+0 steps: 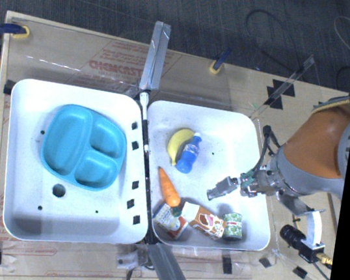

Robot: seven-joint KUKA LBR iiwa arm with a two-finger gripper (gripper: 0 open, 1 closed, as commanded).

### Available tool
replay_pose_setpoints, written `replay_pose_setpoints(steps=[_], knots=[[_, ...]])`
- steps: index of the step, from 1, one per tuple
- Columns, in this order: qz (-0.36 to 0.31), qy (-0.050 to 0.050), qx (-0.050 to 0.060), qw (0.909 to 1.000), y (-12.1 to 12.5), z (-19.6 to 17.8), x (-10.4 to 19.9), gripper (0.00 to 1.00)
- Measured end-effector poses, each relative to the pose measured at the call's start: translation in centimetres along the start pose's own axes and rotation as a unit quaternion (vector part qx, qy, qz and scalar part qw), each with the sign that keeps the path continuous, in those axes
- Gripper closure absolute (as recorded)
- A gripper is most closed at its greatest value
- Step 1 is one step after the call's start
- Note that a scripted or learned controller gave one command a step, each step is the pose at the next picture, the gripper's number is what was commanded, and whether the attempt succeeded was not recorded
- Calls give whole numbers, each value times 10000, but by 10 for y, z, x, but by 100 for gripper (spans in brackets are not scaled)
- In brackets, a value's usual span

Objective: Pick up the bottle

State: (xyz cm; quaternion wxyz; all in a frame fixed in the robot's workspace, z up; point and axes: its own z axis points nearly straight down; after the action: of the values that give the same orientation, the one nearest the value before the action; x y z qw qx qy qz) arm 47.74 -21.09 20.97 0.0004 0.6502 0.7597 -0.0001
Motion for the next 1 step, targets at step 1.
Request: replay_pose_setpoints(steps=[1], knots=[[-244, 5, 12, 9997, 39, 119, -4, 0]])
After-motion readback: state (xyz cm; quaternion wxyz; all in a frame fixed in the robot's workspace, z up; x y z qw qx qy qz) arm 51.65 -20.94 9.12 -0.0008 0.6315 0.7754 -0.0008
